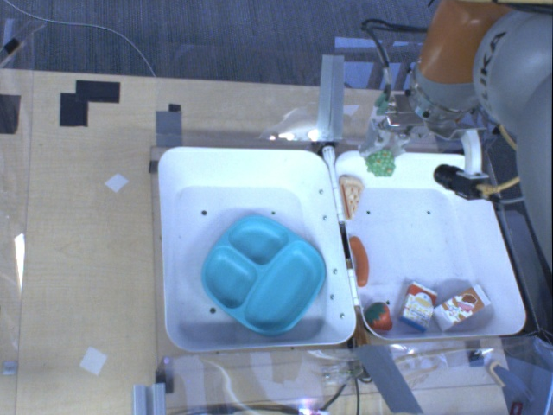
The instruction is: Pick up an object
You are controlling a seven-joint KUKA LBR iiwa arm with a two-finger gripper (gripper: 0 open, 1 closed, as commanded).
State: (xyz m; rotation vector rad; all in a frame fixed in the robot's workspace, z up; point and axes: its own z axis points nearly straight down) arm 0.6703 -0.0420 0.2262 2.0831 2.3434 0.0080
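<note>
My gripper [386,138] hangs over the far left corner of the right bin [441,223], and my fingers are closed on a small green broccoli floret [380,162], which dangles just above the bin floor with its bushy head pointing down and its long axis roughly upright. Along the bin's left wall lie a pizza slice [350,195] and a red sausage [360,260], both running near to far, with a tomato [378,316] and two small cartons [441,306] at the near edge. The left bin [199,180] holds a blue divided plate [263,272].
</note>
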